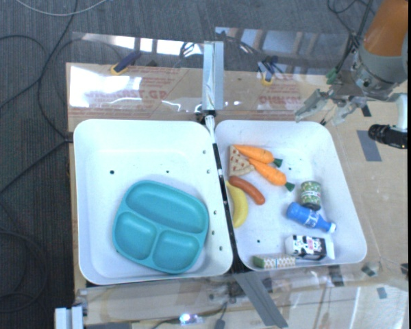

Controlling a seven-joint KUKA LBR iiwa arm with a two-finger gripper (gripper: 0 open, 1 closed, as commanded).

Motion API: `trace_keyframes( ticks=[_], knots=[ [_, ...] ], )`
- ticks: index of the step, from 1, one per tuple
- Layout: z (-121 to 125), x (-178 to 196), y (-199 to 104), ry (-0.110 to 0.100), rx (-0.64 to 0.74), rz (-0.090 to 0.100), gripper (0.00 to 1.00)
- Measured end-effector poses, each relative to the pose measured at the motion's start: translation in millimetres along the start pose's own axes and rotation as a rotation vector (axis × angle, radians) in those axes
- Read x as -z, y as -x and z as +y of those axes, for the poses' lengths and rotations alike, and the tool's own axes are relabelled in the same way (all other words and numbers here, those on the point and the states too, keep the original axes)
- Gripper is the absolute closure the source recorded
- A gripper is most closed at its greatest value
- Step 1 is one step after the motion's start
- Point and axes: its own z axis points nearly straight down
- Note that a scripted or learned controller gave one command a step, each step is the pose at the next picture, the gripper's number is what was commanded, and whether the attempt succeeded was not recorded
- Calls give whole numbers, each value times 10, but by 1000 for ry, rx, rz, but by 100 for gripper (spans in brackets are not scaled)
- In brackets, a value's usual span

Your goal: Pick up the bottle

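Note:
A small blue bottle (309, 217) with a white cap lies on its side near the right wall of the right bin (342, 177). My gripper (323, 110) hangs above the far right corner of that bin, well away from the bottle, with its fingers spread open and nothing between them.
The right bin also holds two carrots (262, 163), a cracker wedge (238, 162), a red sausage (247, 189), a banana (238, 206), a green-lidded jar (310, 194), a small carton (312, 247) and a flat bar (277, 260). A teal divided plate (162, 225) lies in the left bin (109, 149).

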Motion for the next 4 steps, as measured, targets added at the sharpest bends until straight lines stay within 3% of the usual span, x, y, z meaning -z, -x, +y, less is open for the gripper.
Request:
trace_keyframes(
  ticks=[1,2,3,4],
  knots=[
    [-101,-1538,219,0,-181,9,0],
    [7,-1090,73,0,-245,-1,0],
    [81,-885,-255,0,76,-2,0],
    [87,-717,-673,1,286,-2,0]
  ],
)
